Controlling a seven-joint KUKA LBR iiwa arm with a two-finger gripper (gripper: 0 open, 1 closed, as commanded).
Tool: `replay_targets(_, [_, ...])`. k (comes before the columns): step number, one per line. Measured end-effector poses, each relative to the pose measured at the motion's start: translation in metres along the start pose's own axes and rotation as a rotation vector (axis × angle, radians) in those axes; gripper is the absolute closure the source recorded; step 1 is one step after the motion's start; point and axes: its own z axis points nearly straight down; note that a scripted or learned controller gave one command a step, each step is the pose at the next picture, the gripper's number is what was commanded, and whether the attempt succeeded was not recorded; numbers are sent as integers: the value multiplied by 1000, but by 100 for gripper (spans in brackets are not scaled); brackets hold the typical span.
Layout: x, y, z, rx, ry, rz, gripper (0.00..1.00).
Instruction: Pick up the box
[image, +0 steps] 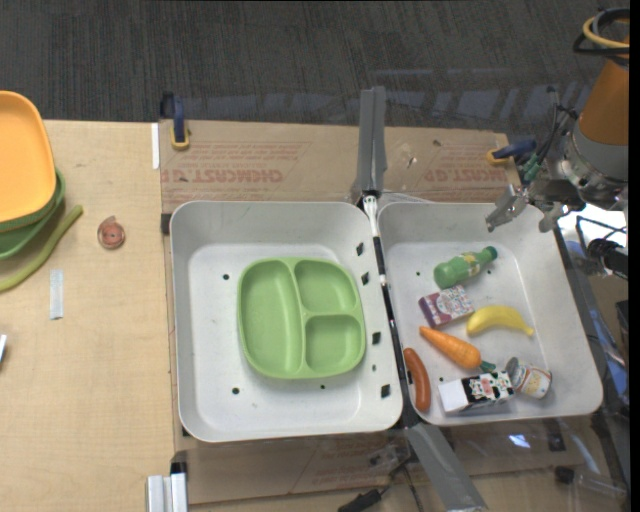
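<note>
Camera view. Gripper (528, 203) hangs over the far right corner of the right white bin (572, 290), at the end of the grey arm with its orange band (607, 115). Fingers look spread apart, nothing between them; small and partly blurred, so how wide is a rough read.

Two box-like items lie in that bin. The small purple-and-white carton box (446, 304) lies near the middle, tilted, just below the green plastic bottle (465, 266) and just above the orange carrot (451, 346). A white rectangular carton with dark print (477, 390) lies flat by the near wall. Which one counts as the box: cannot tell from the task wording; I take the purple one as likelier.

Step in hand, by my judgement: the approach, no contact yet. To do it well, come down over the carton's middle, jaws turned across its short sides, then close squarely.

In the way: the bottle and carrot crowd the purple carton on two sides, so a finger could catch either. The yellow banana (500, 320) sits near on its right. The red sausage (418, 378) lies along the bin's left wall, and a small tin can (530, 380) touches or nearly touches the white carton.

The left white bin (195, 300) holds a green divided plate (300, 318), well apart from the work.
</note>
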Motion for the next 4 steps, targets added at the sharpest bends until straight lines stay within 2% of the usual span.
replay_targets(1, [41, -37, 54, 2, 0, 69, 0])
replay_targets(2, [69, -54, 118, -10, -2, -115, 0])
replay_targets(4, [60, -46, 117, -12, 1, -150, 0])
